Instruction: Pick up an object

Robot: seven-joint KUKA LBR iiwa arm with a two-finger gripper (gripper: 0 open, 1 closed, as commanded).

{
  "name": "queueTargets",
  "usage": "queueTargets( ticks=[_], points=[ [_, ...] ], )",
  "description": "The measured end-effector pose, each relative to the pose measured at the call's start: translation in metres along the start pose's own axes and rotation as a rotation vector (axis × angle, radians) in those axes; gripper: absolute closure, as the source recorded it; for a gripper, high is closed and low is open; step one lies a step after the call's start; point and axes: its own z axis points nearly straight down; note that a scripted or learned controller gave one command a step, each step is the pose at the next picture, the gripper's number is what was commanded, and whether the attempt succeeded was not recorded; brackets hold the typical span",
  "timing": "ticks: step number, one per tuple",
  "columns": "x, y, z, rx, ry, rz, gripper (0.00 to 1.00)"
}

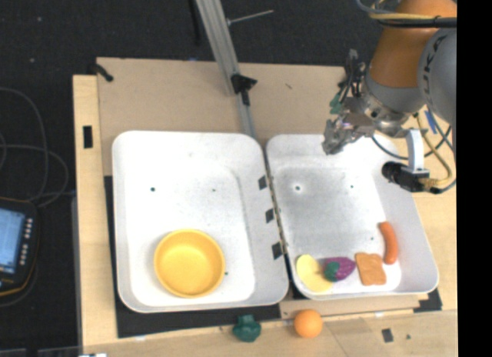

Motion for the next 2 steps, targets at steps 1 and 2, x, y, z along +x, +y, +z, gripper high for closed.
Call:
queueTargets(
  ticks=[1,2],
  points=[
    [0.045,0.008,0.008,0.004,-0.001,0.005,1.0],
    [0.103,0.022,0.004,0.003,-0.001,0.005,1.0]
  ],
)
